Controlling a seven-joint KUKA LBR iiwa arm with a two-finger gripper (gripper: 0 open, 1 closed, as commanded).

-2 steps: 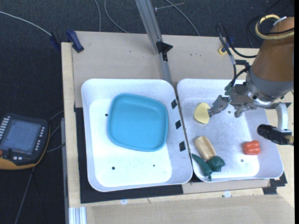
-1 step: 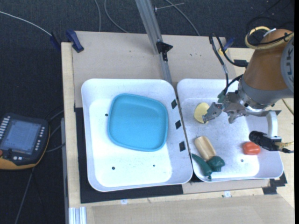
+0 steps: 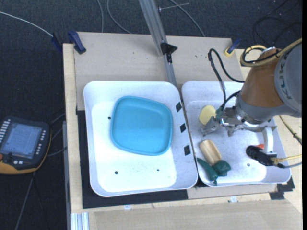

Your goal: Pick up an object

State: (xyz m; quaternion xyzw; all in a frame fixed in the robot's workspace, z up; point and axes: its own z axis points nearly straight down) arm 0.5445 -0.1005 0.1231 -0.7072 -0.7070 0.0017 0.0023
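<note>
A tan bench (image 3: 124,56) on dark carpet bears two white bins. Over the right bin (image 3: 240,169) the gripper (image 3: 218,123) hangs low, its jaws spread apart with nothing between them. Just left lies a yellow ball (image 3: 207,113). Below it rest a wooden block (image 3: 210,151) and a green toy (image 3: 216,168). The left bin (image 3: 98,128) holds a blue plate (image 3: 142,125).

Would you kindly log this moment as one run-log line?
arm: over right bin | pincer: beside yellow object, nothing seen held | wooden cylinder, green object: right bin | blue plate: left bin
</note>
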